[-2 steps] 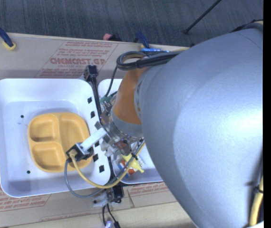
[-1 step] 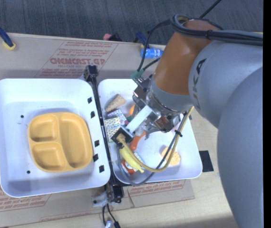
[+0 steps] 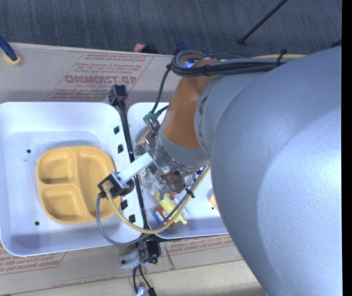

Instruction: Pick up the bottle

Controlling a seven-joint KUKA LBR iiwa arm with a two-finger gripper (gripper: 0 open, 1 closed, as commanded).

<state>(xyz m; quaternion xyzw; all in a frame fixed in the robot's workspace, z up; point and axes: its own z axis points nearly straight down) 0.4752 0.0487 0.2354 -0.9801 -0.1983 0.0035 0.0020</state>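
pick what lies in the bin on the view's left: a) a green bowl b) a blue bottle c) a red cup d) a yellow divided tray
d: a yellow tray with three compartments lies flat on the floor of that bin, and nothing green, red or blue lies there with it.

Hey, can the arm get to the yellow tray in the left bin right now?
Probably yes. The tray lies uncovered in the left bin; the arm hangs over the right bin and need only cross the rims between.
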